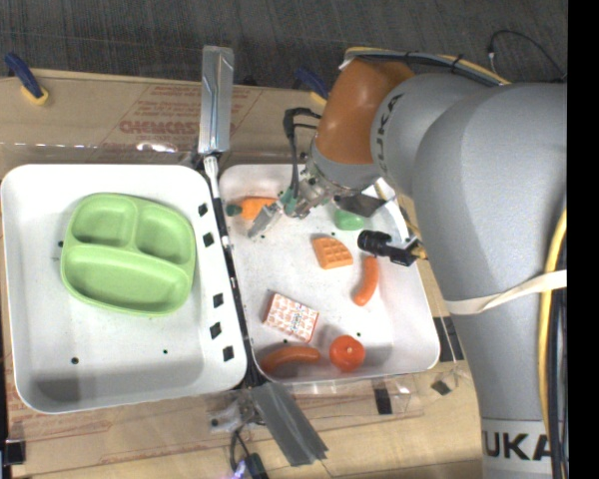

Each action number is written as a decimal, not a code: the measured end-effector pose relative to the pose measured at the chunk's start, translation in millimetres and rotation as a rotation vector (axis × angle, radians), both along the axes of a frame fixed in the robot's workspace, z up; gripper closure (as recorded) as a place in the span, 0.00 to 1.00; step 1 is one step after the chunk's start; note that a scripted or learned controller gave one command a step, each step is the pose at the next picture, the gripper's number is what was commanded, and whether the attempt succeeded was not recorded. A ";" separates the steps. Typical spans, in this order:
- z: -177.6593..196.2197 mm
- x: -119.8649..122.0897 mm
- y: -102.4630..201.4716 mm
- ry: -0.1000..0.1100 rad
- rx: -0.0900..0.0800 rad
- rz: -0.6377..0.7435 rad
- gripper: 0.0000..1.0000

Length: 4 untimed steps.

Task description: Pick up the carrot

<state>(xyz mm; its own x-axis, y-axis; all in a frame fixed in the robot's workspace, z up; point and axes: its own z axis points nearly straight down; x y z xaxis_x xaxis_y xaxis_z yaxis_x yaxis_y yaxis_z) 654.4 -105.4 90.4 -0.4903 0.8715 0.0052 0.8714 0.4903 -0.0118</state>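
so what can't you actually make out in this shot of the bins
- Gripper, camera view: too small and blurred to tell how it stands, or whether it holds the carrot beside it.
- Green item in the right bin: partly hidden under the arm's wrist, so I can't identify it.
- Right bin's far right corner: covered by the grey arm.

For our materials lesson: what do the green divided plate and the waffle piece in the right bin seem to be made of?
Green divided plate: probably moulded plastic, with an even colour, rounded compartment rims and a soft sheen. Waffle piece: likely toy plastic, matt orange with a pressed grid; at this size rubber cannot be ruled out.
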 end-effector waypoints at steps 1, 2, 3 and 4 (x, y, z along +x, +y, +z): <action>104.3 -27.6 49.0 -0.016 0.000 -0.037 0.00; 34.9 -20.4 2.5 -0.008 -0.001 -0.283 0.00; 101.9 -52.3 28.8 -0.010 0.001 -0.042 0.00; 41.4 1.7 6.4 -0.009 0.000 -0.074 0.00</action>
<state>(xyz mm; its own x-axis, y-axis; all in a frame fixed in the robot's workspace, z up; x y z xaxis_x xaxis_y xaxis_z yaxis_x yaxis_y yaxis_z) 656.1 -99.0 131.7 -0.4243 0.9055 0.0015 0.9055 0.4243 -0.0038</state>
